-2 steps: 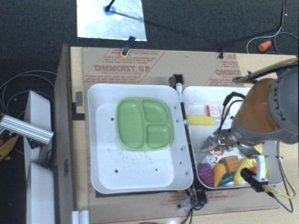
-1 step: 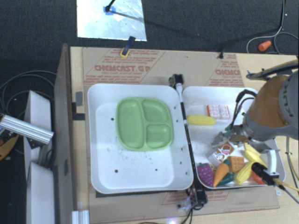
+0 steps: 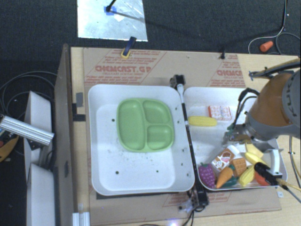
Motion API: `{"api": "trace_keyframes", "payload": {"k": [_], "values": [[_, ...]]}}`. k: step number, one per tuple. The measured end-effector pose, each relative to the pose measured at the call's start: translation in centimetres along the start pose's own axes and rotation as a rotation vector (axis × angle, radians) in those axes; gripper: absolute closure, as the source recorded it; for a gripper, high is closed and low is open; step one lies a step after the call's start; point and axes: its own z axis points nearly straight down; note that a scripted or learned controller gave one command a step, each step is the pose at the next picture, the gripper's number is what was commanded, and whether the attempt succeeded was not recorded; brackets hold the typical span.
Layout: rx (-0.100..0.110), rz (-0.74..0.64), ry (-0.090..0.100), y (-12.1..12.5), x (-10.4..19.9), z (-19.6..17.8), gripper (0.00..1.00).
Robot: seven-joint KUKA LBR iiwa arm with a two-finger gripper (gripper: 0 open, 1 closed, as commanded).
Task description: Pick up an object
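Arm's hovering its gripper [image 3: 233,136] just above the toy pile [image 3: 230,169] in the right bin [image 3: 200,94]; can't tell its state. I'd be dropping straight onto one piece, not between them.

Green divided plate [image 3: 144,125] in left bin [image 3: 101,140]; metal sheet [image 3: 111,12] on dark floor beyond bench.

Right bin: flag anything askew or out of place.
Nothing spilled or damaged. The toys crowd the right bin's near corner in a heap, while the corn and a small pink packet lie apart.
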Motion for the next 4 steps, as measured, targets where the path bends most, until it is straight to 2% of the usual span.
{"api": "trace_keyframes", "payload": {"k": [1, 2, 3, 4], "values": [[0.0, -0.016, 0.008, -3.4, 14.0, -9.3, 1.0], [0.001, -0.004, -0.001, 2.0, 11.3, -12.6, 1.0], [0.008, -0.003, 0.0, 1.7, 11.4, -12.3, 0.0], [0.012, 0.005, 0.0, 0.1, 7.3, -8.6, 0.0]]}}
